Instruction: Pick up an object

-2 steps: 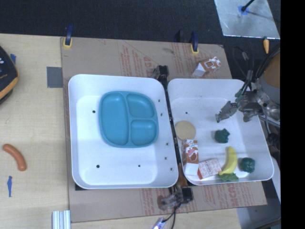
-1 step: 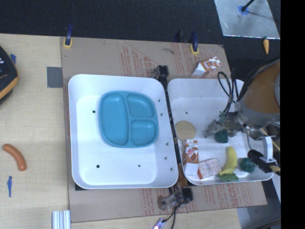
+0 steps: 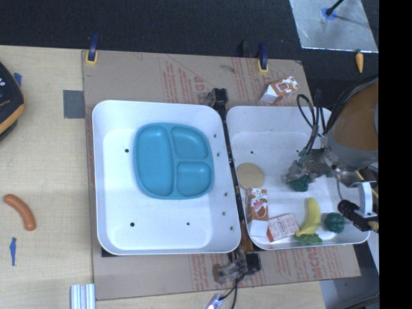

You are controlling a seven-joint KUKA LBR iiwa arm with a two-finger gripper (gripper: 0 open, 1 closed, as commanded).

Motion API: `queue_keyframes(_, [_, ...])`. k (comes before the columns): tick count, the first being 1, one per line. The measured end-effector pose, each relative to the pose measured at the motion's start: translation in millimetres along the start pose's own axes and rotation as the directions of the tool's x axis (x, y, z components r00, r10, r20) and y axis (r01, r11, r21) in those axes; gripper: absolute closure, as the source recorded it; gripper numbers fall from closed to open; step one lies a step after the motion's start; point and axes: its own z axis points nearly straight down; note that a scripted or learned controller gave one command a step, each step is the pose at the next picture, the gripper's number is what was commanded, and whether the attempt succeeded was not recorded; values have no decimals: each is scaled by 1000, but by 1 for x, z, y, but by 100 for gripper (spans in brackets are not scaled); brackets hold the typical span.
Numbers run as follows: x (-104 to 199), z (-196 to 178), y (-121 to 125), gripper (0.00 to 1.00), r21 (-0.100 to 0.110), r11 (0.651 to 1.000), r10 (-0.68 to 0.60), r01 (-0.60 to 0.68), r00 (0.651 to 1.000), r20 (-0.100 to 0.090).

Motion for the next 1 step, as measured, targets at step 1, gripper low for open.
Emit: queue_keyframes(1, [58, -43, 1, 100, -3, 1000, 2, -2, 1000, -2])
